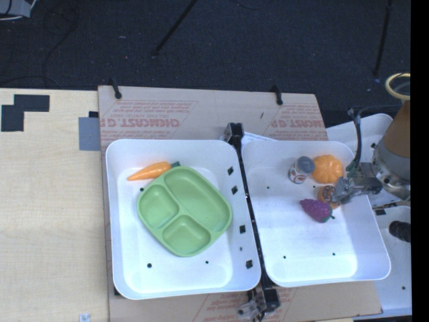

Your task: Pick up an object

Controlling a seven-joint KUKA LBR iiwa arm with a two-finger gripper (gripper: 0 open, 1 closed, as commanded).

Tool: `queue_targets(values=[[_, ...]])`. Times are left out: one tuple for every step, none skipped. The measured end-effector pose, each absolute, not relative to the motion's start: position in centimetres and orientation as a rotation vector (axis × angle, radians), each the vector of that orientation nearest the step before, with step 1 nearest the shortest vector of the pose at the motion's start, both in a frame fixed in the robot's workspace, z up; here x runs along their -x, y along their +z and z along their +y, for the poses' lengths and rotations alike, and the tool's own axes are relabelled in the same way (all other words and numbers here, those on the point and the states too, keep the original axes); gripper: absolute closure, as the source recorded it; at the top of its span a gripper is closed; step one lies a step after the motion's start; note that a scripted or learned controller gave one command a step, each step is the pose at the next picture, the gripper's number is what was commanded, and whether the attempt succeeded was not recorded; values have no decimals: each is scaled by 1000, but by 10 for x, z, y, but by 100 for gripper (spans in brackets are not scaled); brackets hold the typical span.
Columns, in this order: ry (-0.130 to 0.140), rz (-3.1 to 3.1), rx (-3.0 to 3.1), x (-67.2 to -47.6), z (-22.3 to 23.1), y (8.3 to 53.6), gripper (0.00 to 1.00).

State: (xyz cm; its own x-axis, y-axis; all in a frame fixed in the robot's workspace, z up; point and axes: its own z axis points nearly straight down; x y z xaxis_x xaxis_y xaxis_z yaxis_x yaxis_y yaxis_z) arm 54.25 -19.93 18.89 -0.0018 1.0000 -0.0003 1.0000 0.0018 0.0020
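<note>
Camera view, looking down at a slant, shows the bench with two shallow white bins side by side. The grey arm enters from the right, and its two-finger gripper sits low at the right edge of the right-hand white bin. Whether the pincer is spread, pressed together or pinching anything cannot be told; the tip is dark, small and merged with the clutter around it.

Candidate objects lie in a cluster toward the far right corner of that bin: a purple, eggplant-like soft toy just beside the gripper tip, a round orange fruit-shaped toy nearer the far edge, a small grey-and-white can-like item just left of it, and a small orange-and-red ringed piece touching or nearly touching the gripper.

Judgement: the step in hand is the approach or closing stage of a grasp on the cluster, most likely the ringed piece or the purple toy. The next move calls for a firm closure on one item alone, then a straight lift clear of its neighbours.

Left-hand white bin holds a light green three-compartment plastic plate and an orange toy carrot near its far left corner.

Hard to make out: the ringed piece's identity and the can's label. The arm is cut off at the frame's right.
</note>
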Motion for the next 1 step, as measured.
queue_targets(values=[[2, 2222, -2218, -543, -200, 234, 100]])
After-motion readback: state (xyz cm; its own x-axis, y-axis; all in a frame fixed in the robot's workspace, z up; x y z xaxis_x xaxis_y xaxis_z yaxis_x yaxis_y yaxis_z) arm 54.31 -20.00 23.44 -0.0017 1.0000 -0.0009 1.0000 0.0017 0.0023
